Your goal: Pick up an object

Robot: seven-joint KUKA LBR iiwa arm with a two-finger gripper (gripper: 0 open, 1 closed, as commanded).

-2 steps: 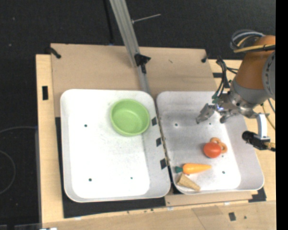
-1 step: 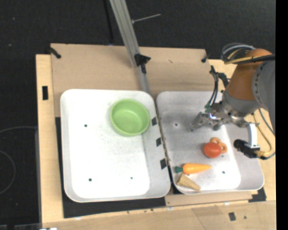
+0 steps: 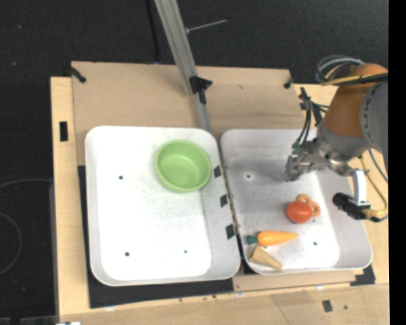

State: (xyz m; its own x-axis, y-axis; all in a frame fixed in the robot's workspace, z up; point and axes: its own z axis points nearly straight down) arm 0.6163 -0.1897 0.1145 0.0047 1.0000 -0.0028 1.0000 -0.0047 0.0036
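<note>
In the right bin (image 3: 257, 151) lie a red tomato-like toy (image 3: 300, 210) with an orange piece behind it, an orange carrot (image 3: 277, 237) with a green end, and a tan wedge (image 3: 265, 257) at the front rim. My gripper (image 3: 294, 170) hangs over the bin's upper right part, above and behind the red toy, a short gap away from it. Nothing shows between its fingers.
A green bowl (image 3: 183, 166) sits in the upper right part of the left bin (image 3: 122, 235). A grey metal pole (image 3: 179, 46) slants down from the top to the gap between the bins. The arm's orange band (image 3: 345, 107) is at the right edge.
</note>
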